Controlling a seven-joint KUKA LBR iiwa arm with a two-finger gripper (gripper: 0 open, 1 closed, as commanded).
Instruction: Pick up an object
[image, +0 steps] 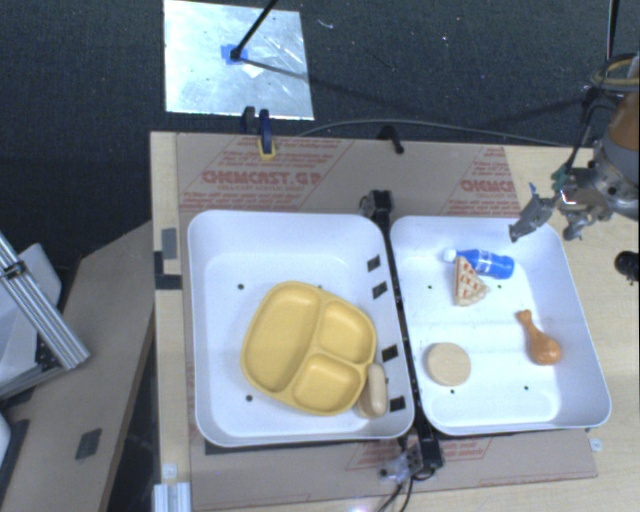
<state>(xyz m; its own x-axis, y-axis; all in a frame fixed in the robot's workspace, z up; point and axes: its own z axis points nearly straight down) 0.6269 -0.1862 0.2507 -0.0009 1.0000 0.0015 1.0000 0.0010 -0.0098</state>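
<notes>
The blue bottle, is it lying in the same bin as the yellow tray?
No, the blue bottle lies in the right bin, while the yellow tray sits in the left bin.

Only readable text is on the cardboard sheet (300, 165) under the two bins: red print "CHEMCAST GP" at its top left, approx., last letters a bit soft. Same red print repeats at the top right corner of the sheet, above the right bin, but it's upside down/angled & too blurred to spell out. More red marks peek out along the sheet's front edge, below the bins, unreadable; no legible label on the blue bottle (487, 263) or anything else in the bins.
</notes>
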